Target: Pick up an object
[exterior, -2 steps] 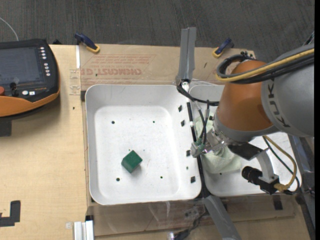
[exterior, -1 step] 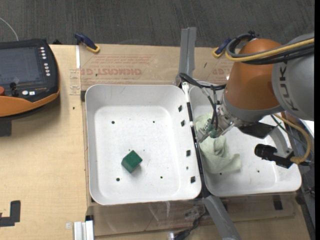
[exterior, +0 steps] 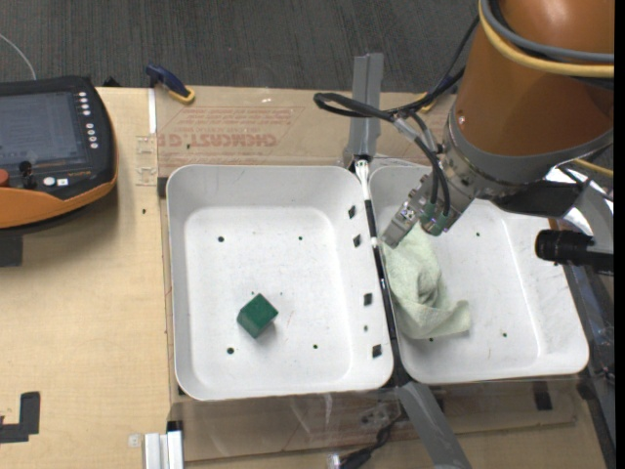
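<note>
— Looking at the pale green cloth [exterior: 422,286] first: where does it sit?

— In the right bin [exterior: 527,350], bunched against its left wall. Its upper end rises to the gripper [exterior: 418,220] while the rest lies heaped on the bin floor.

— So is it picked up?

— Partly, I'd judge. The top of the cloth appears pinched between the narrow-set fingers, but most of it rests on the bin, so the lift itself is left to do.

— Anything else to choose from?

— A small green block [exterior: 258,316] lies alone in the left bin [exterior: 195,360], well apart from the gripper and untouched.

— And around the bins?

— A teach pendant [exterior: 49,149] rests on the bench [exterior: 78,340] at far left.
</note>
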`<state>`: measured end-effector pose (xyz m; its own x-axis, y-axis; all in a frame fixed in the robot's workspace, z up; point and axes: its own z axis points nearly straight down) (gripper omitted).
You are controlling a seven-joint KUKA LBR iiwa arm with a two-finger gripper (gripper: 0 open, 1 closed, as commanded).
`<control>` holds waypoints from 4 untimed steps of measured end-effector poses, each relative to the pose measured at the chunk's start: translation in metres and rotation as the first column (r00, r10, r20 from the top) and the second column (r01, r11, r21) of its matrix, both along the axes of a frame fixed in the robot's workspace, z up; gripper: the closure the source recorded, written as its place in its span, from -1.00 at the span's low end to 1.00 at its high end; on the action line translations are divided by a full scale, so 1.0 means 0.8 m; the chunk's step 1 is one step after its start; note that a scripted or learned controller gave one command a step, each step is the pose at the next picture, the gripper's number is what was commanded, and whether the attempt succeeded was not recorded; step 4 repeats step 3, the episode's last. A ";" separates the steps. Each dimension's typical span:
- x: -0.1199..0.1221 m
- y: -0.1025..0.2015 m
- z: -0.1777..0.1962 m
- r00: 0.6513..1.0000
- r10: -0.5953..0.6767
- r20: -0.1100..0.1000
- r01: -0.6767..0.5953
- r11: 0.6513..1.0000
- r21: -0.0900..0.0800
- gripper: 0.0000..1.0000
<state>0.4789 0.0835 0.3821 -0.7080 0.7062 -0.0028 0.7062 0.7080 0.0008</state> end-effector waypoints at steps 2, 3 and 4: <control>0.000 -0.034 -0.062 0.986 0.169 -0.003 -0.169 0.986 0.000 1.00; 0.000 -0.005 -0.020 0.858 0.514 0.001 -0.514 0.858 -0.001 1.00; 0.000 -0.005 -0.020 0.858 0.514 0.001 -0.514 0.858 -0.001 1.00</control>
